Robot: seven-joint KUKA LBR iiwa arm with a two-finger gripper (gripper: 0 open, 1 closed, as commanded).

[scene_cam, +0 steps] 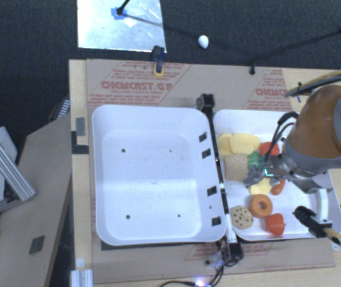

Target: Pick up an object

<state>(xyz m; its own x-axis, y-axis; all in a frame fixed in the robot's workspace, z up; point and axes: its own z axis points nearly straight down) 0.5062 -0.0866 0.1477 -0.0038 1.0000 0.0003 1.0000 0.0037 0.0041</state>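
A slanted overhead view shows two shallow white bins side by side on a bench. The left bin point(152, 172) lies next to the right bin point(260, 119), which holds a cluster of toy foods. A grey robot arm point(322, 130) with an orange band reaches in from the right, and its gripper point(258, 176) hangs low over the middle of the cluster.

Whether the gripper is released or clenched cannot be told; nothing is plainly seen in its grasp.

Under and around the gripper lie a yellow piece point(239, 143), a beige block point(236, 166), a green piece point(255, 159) and a red piece point(266, 149). Nearer the front of the bin sit a glazed doughnut point(261, 205), a chocolate-chip cookie point(241, 217) and a red strawberry-like piece point(275, 223).

The step in hand appears to be settling on one item. A good pick would likely centre on a single piece, since the crowded items touch one another and neighbours could wedge in or get pushed aside. The doughnut and cookie, lying slightly apart, look like easier targets.
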